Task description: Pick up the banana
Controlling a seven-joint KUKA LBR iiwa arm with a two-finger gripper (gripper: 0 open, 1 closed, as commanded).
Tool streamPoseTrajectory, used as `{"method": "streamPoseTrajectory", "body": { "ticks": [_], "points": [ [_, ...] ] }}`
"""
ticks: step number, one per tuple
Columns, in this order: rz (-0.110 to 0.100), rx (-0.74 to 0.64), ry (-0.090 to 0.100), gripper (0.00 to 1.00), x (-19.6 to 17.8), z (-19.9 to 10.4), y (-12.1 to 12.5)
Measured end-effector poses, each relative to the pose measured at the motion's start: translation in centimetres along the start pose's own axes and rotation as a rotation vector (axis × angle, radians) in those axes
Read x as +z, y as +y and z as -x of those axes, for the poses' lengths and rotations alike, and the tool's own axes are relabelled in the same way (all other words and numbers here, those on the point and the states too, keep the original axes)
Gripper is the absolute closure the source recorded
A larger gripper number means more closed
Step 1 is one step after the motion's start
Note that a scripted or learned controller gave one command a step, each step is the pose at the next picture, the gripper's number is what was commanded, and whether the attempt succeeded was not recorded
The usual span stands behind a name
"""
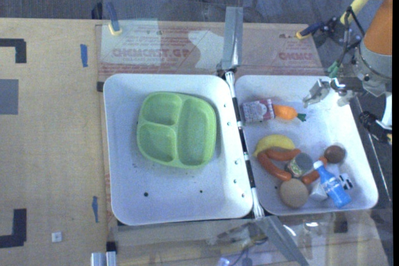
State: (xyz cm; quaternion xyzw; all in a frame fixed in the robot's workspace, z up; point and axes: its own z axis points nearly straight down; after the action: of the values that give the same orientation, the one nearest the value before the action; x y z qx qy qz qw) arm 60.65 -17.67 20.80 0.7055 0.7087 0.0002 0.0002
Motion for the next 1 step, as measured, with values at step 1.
{"method": "streamPoseTrajectory", "body": {
  "ticks": [1],
  "points": [
    [0.003, -0.022, -0.001, 0.00, 10.87, -4.50, -4.29]
  ]
}}
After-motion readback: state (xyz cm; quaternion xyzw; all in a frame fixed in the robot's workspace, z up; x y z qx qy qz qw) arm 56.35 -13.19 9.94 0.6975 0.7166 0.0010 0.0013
